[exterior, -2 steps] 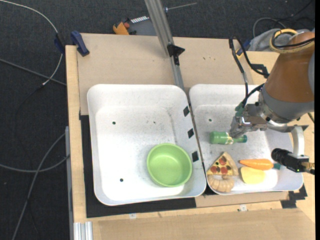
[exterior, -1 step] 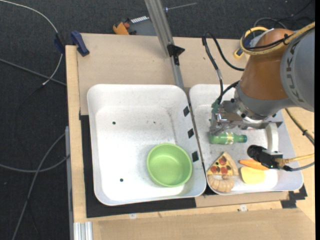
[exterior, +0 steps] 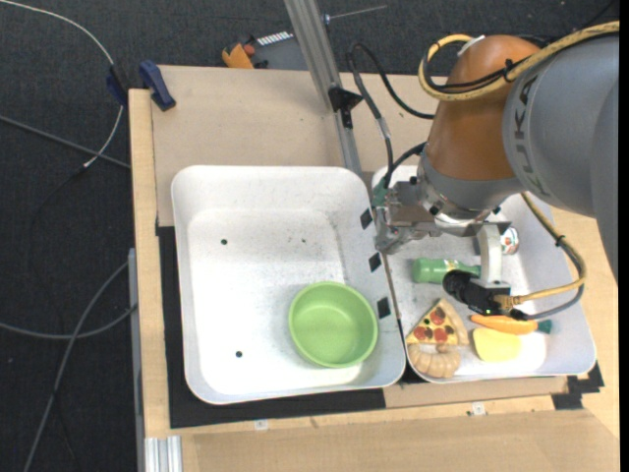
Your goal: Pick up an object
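The green bowl [exterior: 333, 323] sits upright in the left bin [exterior: 246, 234], toward the corner nearest the camera and close to the wall it shares with the right bin [exterior: 575, 347]. The other things that could be picked lie to the right of the bowl, across that wall. Closest to the bowl on that side, a toy pizza slice [exterior: 438, 324] lies flat with its point turned away from the camera. Its crust end overlaps a tan round piece [exterior: 437, 364] at the near rim. Farther right of the bowl, a yellow block [exterior: 496, 346] lies just beside the pizza slice, and an orange carrot-like piece [exterior: 508, 325] rests against the block's far edge. Right of the bowl and farther from the camera, a green cylinder [exterior: 439, 268] lies on its side. The arm [exterior: 511, 96] reaches in from the right, with its orange band above the far half of the right bin. The gripper [exterior: 398, 226] hangs above and to the right of the bowl, near the dividing wall and just beside the green cylinder. From this angle I cannot tell whether the gripper is open or closed, or whether it touches anything.
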`<state>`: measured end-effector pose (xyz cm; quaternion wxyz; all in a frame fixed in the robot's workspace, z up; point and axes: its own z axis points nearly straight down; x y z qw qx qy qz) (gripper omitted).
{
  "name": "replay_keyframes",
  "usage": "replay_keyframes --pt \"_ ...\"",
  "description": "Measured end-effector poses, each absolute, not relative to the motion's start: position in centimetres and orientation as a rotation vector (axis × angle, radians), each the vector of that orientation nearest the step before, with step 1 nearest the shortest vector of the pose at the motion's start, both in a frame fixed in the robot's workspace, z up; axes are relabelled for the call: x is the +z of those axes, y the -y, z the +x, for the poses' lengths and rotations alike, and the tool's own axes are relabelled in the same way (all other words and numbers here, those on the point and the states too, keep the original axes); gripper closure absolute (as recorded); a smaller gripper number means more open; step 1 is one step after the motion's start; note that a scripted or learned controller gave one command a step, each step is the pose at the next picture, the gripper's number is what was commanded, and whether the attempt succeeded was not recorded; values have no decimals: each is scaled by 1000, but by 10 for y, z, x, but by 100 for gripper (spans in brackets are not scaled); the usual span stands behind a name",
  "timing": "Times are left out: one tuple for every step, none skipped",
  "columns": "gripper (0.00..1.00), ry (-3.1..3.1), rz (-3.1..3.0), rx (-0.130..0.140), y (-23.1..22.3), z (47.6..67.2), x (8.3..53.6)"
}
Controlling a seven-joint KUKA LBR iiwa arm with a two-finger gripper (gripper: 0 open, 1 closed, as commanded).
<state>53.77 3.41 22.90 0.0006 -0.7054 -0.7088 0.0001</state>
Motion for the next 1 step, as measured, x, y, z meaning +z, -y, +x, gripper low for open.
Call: replay_keyframes --pt "100 2227 -2214 0 -89 541 240"
